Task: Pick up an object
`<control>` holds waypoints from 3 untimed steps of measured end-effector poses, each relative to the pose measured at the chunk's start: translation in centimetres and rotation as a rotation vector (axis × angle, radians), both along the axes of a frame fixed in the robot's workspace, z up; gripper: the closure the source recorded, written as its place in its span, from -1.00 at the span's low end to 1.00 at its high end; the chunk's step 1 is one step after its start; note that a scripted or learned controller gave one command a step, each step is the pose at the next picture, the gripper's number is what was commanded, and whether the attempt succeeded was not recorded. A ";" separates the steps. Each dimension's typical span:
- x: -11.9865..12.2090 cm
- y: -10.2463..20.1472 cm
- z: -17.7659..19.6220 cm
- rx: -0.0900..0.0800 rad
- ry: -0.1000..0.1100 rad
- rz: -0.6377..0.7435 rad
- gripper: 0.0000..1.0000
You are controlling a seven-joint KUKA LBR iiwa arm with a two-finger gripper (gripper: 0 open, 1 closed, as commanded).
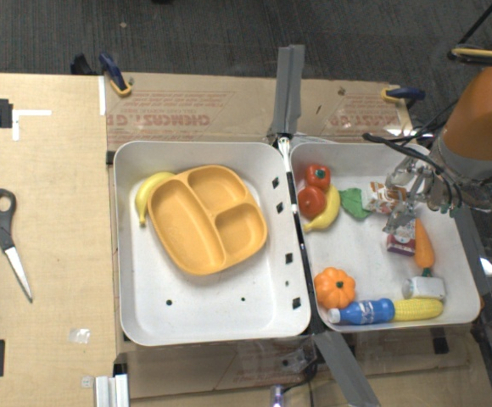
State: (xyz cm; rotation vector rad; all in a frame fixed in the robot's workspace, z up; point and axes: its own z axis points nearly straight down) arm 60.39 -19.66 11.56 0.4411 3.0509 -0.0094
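In the right bin [466, 303] we count two tomatoes [314, 192], one pumpkin [335, 287], one carrot [423, 248], one corn cob [417, 309] and one bottle [366, 312]. The end effector [403, 200] hangs over small packets we cannot make out; whether it is clenched, we cannot tell. A yellow plate [205, 219] half hides a banana [147, 195] in the left bin [212, 316].

one fixed camera above, slanted down, both bins [127, 253], seemingly mid-distance

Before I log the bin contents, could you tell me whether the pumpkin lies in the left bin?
No, the pumpkin lies in the right bin, near its front edge.
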 end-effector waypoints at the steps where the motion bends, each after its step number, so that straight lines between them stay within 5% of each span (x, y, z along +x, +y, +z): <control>1: -0.2 -0.4 -0.2 0.011 0.004 -0.116 -1.00; 2: -0.3 -0.1 -0.3 0.017 0.004 -0.247 -1.00; 3: 0.7 -0.5 -2.1 0.024 0.047 -0.389 -1.00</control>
